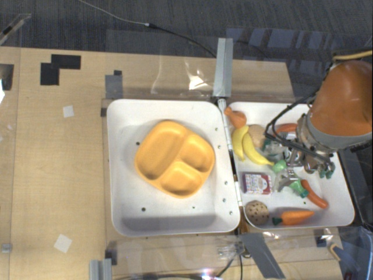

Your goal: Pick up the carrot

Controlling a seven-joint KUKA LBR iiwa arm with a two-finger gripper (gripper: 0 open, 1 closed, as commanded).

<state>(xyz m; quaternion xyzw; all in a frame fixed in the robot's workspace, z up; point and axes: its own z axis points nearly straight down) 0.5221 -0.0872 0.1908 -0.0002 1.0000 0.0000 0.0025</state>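
Note:
Two orange carrots with green tops lie in the right bin [345,214]. One carrot [296,217] rests along the front wall. The other carrot [315,197] lies tilted just behind it, toward the right. My gripper [287,178] hangs low over the middle of this bin, under the grey wrist and its orange band [348,101]. It is a little left of and behind the tilted carrot, and apart from both. The arm hides the bin's back right part.
Beside the gripper lie two yellow bananas [249,144], a small green piece [280,167], a pink-and-white packet [256,183], a brown cookie [257,210] and an orange toy [236,118] in the back left corner. The left bin [122,214] holds a yellow divided plate [175,157].

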